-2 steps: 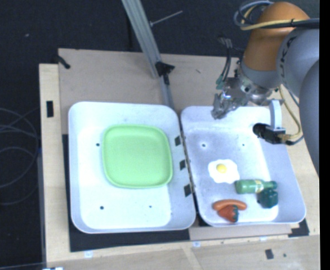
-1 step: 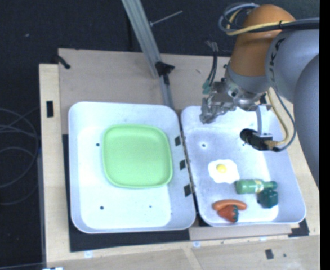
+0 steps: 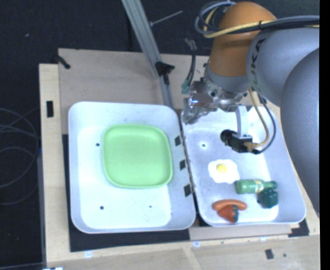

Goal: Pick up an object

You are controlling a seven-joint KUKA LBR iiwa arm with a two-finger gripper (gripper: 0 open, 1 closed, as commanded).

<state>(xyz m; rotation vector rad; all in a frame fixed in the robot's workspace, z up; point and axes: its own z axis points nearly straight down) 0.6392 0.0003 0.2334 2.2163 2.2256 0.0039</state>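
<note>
White plastic forms the two shallow bins on the bench: the left bin (image 3: pixel 86 151) holds a pale green square plate (image 3: pixel 137 155) lying flat near its middle, and the right bin (image 3: pixel 289 179) holds the small toys. A toy fried egg (image 3: pixel 223 170) lies near the centre of the right bin, a green bottle (image 3: pixel 254 186) lies on its side just beside it toward the near edge, a dark green lump (image 3: pixel 268 198) touches the bottle's end, and a red-orange chili-like piece (image 3: pixel 229 208) rests near the front wall. The gripper (image 3: pixel 194 110) hangs over the far left corner of the right bin, well apart from the toys; whether it is wide or narrow cannot be told, and nothing shows between its tips.
</note>
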